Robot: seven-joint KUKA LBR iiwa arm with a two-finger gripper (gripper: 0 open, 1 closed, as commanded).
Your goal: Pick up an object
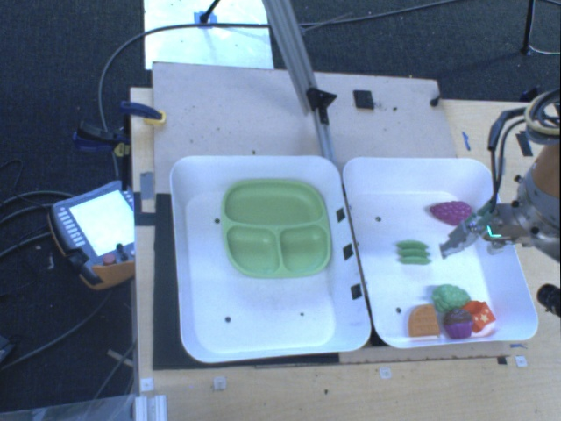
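right bin (386, 182): five small objects. a purple grape cluster (450, 210) lies near the bin's far right side; a green pea pod (413, 252) lies about mid-bin, well apart from the rest. in the near right corner, three or four pieces are bunched and touching: an orange piece (423, 321), a leafy green piece (450, 296), a dark purple piece (458, 324) and a red piece (480, 317).

gripper (458, 240): reaches in over the right rim of the right bin, tilted down toward the left. its tip sits between the grape cluster and the pea pod, just below the grapes and just right of the pod. nothing is seen between the fingers. how far open they are: cannot tell, the tip is small and blurred at this angle. whether the tip touches the bin floor also cannot be told. a small green-lit spot shows on the gripper body.

left bin (188, 235): holds a pale green divided plate (277, 228), three compartments, lying flat.

bench: a handheld pendant (95, 231) with a lit screen sits off the left edge. no readable writing or labels anywhere.
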